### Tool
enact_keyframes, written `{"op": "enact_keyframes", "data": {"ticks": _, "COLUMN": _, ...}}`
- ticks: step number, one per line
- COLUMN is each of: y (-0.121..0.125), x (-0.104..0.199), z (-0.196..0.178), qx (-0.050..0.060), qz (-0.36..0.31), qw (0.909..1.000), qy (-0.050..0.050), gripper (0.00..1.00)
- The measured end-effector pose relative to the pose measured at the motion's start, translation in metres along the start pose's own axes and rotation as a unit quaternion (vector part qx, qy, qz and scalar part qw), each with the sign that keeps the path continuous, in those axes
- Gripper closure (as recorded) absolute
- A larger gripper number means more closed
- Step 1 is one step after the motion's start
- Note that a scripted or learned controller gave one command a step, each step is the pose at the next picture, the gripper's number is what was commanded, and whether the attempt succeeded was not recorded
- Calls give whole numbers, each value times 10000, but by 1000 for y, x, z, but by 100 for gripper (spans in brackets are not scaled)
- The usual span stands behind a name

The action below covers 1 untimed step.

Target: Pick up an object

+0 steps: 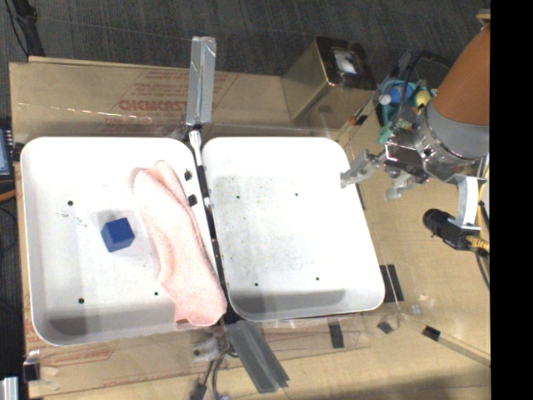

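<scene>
We see a small blue cube (pixel 118 233) lying flat on the floor of the left bin (pixel 50 165), roughly mid-bin, a bit toward the left wall. Just beside it on the right, w/ a narrow strip of white floor between, a pink cloth (pixel 179 248) lies crumpled in a long band, running from the upper middle of that bin down to its lower right corner, where it laps up against the divider btwn the two bins. The right bin (pixel 333 161) sits flush beside the left one; its floor shows dark specks and a few small black dots. Over the right bin's upper right rim hangs the gripper (pixel 376 177), well apart from the cube and cloth; its two pale fingers are spread w/ nothing btwn them, one pointing toward the rim, the other lower right. Behind it we see the grey wrist and orange band of the arm (pixel 462 90), w/ blue and yellow cables at the wrist. A tan box (pixel 321 82) stands behind the right bin, and a grey metal post (pixel 201 82) rises at the seam btwn the bins.
</scene>
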<state>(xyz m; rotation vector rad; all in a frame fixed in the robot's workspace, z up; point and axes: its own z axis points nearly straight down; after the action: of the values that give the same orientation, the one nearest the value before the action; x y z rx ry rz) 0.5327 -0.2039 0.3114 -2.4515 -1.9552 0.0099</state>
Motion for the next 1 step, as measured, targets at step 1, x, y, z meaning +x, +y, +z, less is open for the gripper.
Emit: {"op": "enact_keyframes", "data": {"ticks": 1, "y": 23, "x": 6, "z": -3, "qx": -10, "qz": -253, "qw": 9997, "qy": 0, "gripper": 0}}
